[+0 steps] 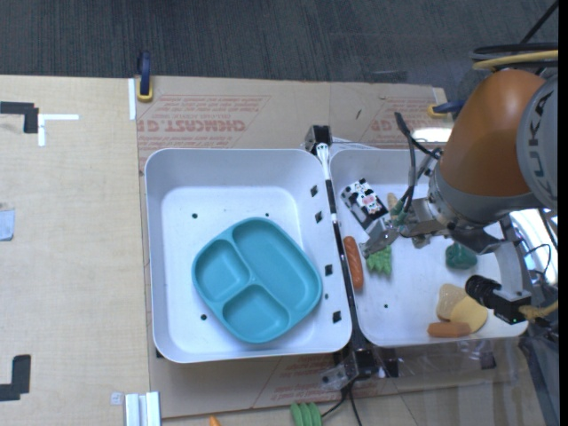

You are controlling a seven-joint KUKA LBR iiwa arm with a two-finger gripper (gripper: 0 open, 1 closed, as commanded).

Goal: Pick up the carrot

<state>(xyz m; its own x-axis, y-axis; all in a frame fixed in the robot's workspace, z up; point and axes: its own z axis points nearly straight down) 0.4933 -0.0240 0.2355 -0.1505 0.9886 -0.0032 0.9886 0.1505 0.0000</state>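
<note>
Left white bin (169, 264) holding a teal three-compartment plastic tray (256, 279); right white bin (390, 322) holding an orange carrot (354, 263) at its left wall, pincer (388, 235) beside it, its spread indiscernible.

Pretty even overhead light you've got here, bright white bins (160, 264) nearly blown out, soft shadow under the teal tray (257, 278), glare off the arm (497, 140) at right, slightly soft focus overall, dark floor up top.
</note>
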